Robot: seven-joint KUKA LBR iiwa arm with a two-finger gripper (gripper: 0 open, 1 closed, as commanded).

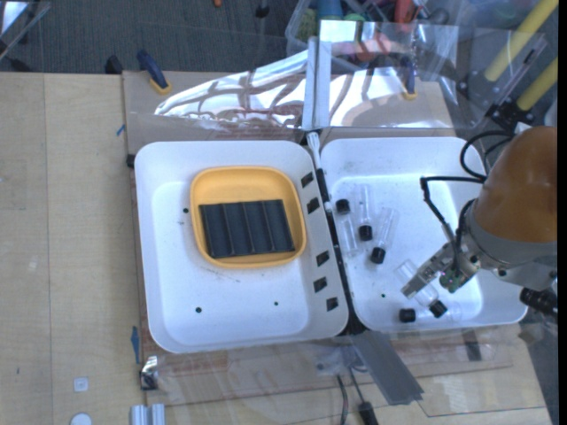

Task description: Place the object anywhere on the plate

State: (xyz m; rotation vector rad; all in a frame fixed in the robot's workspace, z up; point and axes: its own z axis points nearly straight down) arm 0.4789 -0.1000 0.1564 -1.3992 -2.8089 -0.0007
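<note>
On the bench, L bin (168, 308) held a yellow plate (199, 193) w/ a dark ribbed block (246, 227) lying flat on it, long axis left-right, ribs crosswise. Bare white floor lay around the plate, esp. toward the near edge. Arm (523, 193) hung over R bin (399, 166); gripper (423, 280) sat low near the front wall, open or closed couldn't tell. Clear vials (365, 228) & small black caps (377, 256) lay scattered beside it.

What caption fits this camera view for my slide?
Robot's end effector low in right bin; yellow plate with dark ridged block in left bin.
</note>
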